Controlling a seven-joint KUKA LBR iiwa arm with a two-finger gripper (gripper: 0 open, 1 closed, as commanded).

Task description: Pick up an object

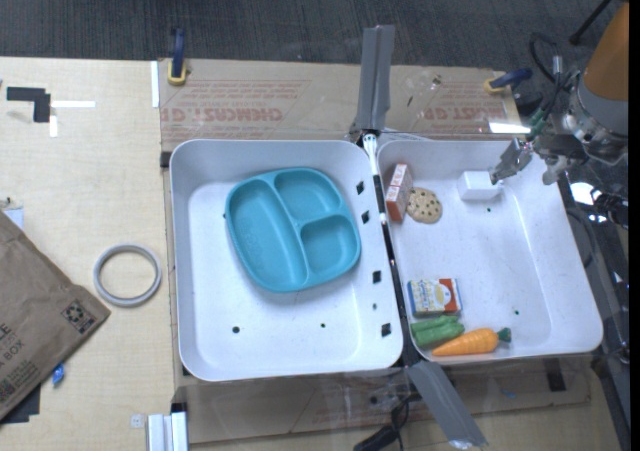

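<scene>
The nearest candidate for the pick is the small white rectangular block (480, 187), lying flat on the floor of the right white bin (560, 269), just below and to the left of the two-finger gripper (527, 162). It looks light and rigid, probably foam or plastic, with smooth faces that could slip; I judge the best hold is across its short sides, fingers coming straight down so it is not pushed along the bin floor.

The gripper hovers at the bin's far right corner with its two fingers apart and nothing between them: spread and empty.

Further left of the gripper, against the divider, stand a small red-and-white carton (398, 191) and, touching it, a round chocolate-chip cookie (425, 205), likely a hard toy and too flat to grasp easily. Well below the gripper, near the front wall, lie a small printed box (434, 296), a green pea pod toy (437, 329) and an orange toy carrot (468, 341), the last two side by side and touching, so a grasp there risks catching both.

Far left of the gripper, the left white bin (200, 239) holds a blue three-compartment plate (292, 229). Beyond it on the bench rests a grey tape ring (127, 273).
</scene>
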